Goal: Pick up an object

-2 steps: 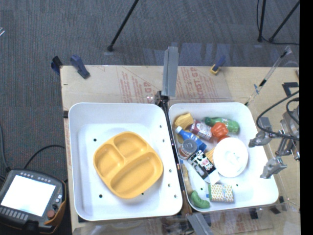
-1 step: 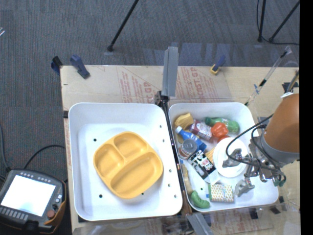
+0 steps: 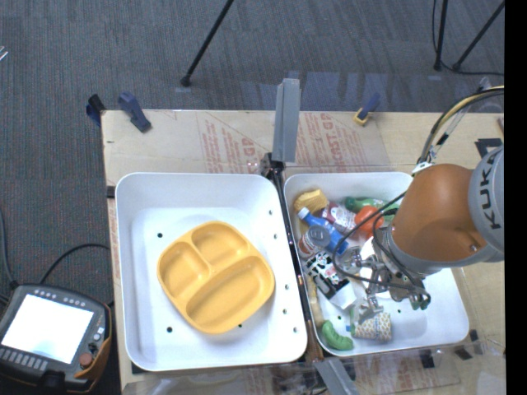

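Gripper [image 3: 372, 296] hangs low in the right bin [image 3: 449, 323], under the orange wrist band, and we cannot tell whether it is released or clenched. Nothing visibly sits in it, so we judge the pick not yet made. Just below it lies a small patterned cup [image 3: 372, 326], probably light and thin-walled; we would take it across its sides, gently. Left of that cup rests a green curved toy [image 3: 336, 335], smooth and likely slippery. Further up from the cup lie a black-and-white spotted piece [image 3: 323, 268], a blue bottle [image 3: 323, 225] and a yellow block [image 3: 310, 200], all crowded together. In the left bin [image 3: 140, 336] sits a yellow divided plate [image 3: 216, 276], stiff, glossy plastic.
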You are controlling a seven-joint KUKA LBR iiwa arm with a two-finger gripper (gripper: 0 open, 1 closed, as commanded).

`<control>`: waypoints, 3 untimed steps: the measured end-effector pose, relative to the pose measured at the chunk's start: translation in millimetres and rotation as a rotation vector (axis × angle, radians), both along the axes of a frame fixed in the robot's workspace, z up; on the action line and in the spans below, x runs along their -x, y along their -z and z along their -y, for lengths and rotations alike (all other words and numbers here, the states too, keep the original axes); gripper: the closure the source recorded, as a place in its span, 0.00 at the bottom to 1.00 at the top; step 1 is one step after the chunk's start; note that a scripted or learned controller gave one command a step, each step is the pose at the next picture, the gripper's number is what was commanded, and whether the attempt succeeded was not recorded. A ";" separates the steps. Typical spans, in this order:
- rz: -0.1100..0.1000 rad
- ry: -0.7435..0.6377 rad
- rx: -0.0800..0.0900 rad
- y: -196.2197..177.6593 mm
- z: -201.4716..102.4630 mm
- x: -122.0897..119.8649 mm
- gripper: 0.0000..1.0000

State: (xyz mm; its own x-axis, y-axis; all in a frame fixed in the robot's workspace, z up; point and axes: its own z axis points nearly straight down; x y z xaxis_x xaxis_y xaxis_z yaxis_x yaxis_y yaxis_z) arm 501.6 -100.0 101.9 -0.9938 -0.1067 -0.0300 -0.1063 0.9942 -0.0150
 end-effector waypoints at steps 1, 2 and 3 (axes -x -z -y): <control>-0.007 -0.118 0.003 0.0 -7.7 -17.6 0.00; -0.006 0.267 -0.017 0.3 -12.2 -63.6 0.00; -0.029 0.275 -0.017 14.8 -3.1 -123.7 0.00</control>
